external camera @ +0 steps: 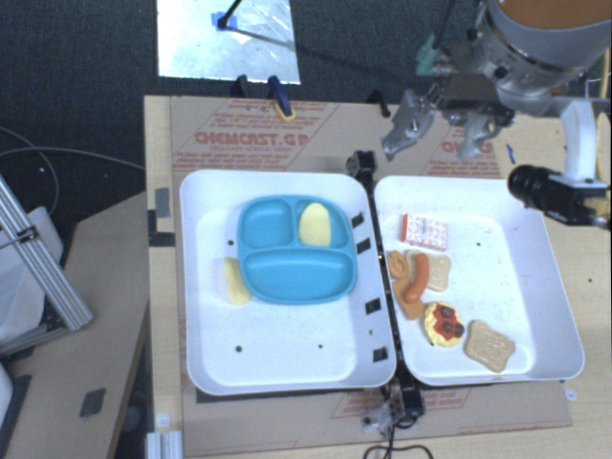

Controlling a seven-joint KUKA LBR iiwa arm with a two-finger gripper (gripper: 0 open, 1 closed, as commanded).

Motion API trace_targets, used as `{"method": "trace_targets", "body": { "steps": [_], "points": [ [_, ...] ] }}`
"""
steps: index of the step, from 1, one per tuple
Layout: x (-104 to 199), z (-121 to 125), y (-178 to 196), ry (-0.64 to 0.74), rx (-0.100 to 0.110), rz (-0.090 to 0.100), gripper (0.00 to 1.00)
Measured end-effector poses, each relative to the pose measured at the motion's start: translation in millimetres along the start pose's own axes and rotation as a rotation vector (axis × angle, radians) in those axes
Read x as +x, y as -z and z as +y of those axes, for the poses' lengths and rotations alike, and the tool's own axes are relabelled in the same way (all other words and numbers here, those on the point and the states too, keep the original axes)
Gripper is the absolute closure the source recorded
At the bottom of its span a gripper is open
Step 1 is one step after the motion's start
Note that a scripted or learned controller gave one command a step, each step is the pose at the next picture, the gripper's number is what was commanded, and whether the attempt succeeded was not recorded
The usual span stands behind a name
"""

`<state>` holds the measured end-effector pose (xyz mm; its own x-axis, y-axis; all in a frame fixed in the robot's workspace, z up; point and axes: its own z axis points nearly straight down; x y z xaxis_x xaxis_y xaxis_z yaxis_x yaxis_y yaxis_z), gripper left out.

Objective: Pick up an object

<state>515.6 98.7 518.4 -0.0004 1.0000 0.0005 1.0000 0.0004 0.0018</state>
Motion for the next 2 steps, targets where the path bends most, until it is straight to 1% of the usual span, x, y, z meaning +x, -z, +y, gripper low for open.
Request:
{"method": "trace_targets", "body": {
  "steps": [1,2],
  "points": [
    [17.2,-29.7,17.4,0.004,-0.002,0.001,0.0],
    [94.3,-30.1,-88.0,0.01,0.009,-0.001,0.0]
  ]
}}
